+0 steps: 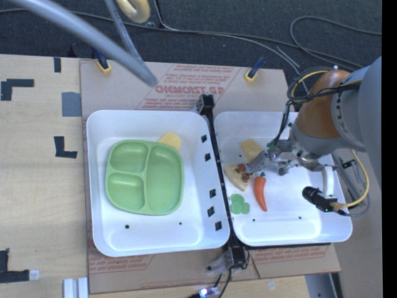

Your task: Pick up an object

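Note:
In the right bin (310,228) lie an orange carrot (260,192), a green broccoli-like piece (239,205), a pale yellow wedge (250,149) and a pizza-slice-like piece (236,176). My gripper (256,165) reaches in from the right, low over the bin, with its tips just above the carrot's top and beside the slice. The left bin (111,234) holds a green divided plate (145,177) with a yellow piece (169,141) at its upper right edge.
A black divider (214,166) runs between the two bins. Cables (353,185) loop off the wrist at the right. A grey pole (74,23) crosses the upper left above the bench.

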`<state>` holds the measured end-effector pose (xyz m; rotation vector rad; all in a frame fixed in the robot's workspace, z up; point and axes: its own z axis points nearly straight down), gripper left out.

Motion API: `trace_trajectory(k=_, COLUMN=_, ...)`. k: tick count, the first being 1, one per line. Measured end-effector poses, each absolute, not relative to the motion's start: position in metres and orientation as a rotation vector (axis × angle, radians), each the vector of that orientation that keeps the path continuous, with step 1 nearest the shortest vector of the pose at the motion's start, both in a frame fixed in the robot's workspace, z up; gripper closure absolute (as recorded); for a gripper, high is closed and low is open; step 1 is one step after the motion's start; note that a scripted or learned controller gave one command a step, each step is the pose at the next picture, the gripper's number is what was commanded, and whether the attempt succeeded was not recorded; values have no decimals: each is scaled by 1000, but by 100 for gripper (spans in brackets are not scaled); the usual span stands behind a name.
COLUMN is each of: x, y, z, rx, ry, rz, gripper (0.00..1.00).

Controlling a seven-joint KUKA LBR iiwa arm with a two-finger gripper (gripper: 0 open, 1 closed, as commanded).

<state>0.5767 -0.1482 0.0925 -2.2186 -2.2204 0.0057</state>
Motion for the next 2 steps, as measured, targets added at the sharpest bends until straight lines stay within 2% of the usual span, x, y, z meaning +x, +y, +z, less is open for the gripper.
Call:
trace_trajectory(k=1, x=579, y=-148, z=88, rx=-2224, ry=-2226, rz=-4, gripper=0)
trace_trajectory(k=2, x=581, y=-145, z=100, rx=-2219, ry=-2228, rz=-13, gripper=100)
